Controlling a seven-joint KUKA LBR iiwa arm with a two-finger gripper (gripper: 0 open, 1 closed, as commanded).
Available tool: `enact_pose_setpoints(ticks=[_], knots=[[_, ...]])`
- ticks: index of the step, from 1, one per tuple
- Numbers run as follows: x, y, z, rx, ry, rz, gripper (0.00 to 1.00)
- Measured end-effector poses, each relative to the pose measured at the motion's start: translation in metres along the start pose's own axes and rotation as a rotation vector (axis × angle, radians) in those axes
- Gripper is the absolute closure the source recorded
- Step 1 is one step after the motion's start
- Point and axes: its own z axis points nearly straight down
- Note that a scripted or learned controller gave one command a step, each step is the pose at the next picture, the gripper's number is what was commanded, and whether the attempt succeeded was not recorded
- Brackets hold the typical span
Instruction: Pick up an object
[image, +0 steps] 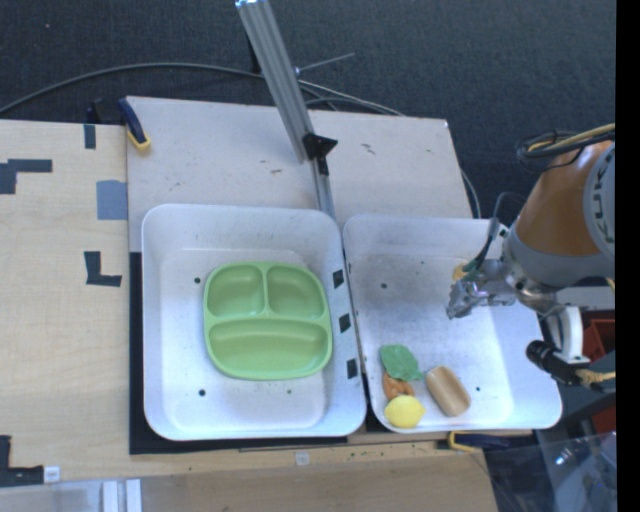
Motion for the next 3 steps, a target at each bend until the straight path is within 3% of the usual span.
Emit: enact_pose_setpoints(ticks=[2, 3], knots=[[-0.011, 0.002, -0.085, 0.001, 0.0, 0.0, 1.0], [0.041, 0.019, -0.071, 0.006, 0.002, -0.005, 1.0]])
